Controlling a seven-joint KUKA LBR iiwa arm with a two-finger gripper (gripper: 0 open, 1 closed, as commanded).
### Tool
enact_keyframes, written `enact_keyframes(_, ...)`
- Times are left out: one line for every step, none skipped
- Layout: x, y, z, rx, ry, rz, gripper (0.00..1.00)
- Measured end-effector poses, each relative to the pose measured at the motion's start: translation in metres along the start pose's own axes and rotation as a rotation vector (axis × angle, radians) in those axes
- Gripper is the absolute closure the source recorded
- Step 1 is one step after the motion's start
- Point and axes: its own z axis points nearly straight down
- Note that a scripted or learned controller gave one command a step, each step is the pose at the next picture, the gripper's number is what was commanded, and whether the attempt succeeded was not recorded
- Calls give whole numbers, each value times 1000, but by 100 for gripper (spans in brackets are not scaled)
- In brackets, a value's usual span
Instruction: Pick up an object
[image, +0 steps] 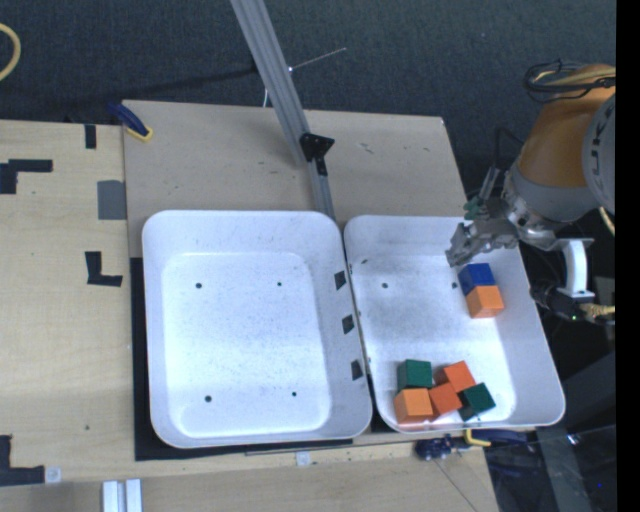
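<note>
My gripper (466, 250) hangs over the far right part of the right bin (400, 300), with the orange-banded arm behind it at the view's right. Just below the gripper lie a blue block (477, 275) and an orange block (485, 300), touching each other. Nothing shows between the fingers. In the bin's near corner sits a cluster: a green block (414, 374), an orange block (413, 403), another orange block (456, 380) and a dark green block (478, 399).
The left bin (240, 330) stands beside the right one, with black clips along their shared rims. A grey metal bar (285, 95) slants across the bench behind the bins. Cables hang at the right of the arm.
</note>
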Motion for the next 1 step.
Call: enact_keyframes(1, 0, -8, 6, 2, 0, 100)
